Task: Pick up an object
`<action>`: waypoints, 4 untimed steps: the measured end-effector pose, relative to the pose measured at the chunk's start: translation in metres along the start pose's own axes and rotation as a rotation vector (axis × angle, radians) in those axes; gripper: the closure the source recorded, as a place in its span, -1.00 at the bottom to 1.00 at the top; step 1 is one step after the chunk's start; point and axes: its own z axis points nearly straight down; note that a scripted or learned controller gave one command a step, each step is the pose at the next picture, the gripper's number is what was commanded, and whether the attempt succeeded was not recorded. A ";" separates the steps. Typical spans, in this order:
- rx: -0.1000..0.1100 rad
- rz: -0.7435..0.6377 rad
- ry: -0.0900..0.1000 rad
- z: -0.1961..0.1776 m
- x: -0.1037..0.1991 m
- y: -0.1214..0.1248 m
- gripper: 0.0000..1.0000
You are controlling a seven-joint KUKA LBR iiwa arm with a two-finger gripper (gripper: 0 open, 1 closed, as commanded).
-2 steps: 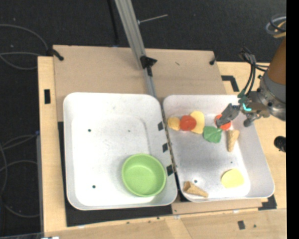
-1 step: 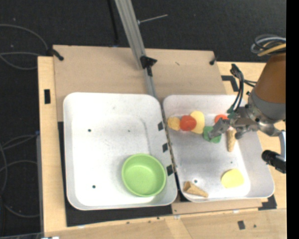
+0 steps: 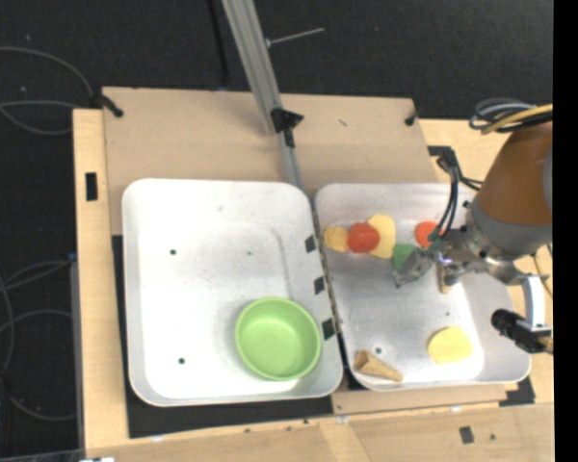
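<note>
So you're in the reach-in part of the pick right now: nothing's grabbed yet as far as I can see. The gripper (image 3: pixel 426 269) is down inside the right bin (image 3: pixel 405 354), with one finger near the green piece and the other toward the bin's right side, so the jaws look spread apart with nothing between them. The candidates are all right there: a little row along the back of that bin with a yellow-orange piece (image 3: pixel 336 238), a red ball (image 3: pixel 363 238), a yellow piece (image 3: pixel 382 229), a small green piece (image 3: pixel 403 253) and another red item (image 3: pixel 426 233) just beside the wrist. There's also a yellow lump (image 3: pixel 450 345) and a tan cone-ish thing (image 3: pixel 377 365) near the front, well apart from the gripper. The green bowl (image 3: pixel 277 338) sits in the left bin (image 3: pixel 173 219). My guess is your next move needs the fingers straddling one item in that crowded row, probably the green one, before closing.
</note>
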 end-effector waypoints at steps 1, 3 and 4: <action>0.000 0.000 0.000 0.063 0.002 -0.001 -1.00; -0.013 -0.001 0.000 -0.015 -0.002 0.000 1.00; -0.013 -0.005 0.000 -0.067 -0.012 0.005 1.00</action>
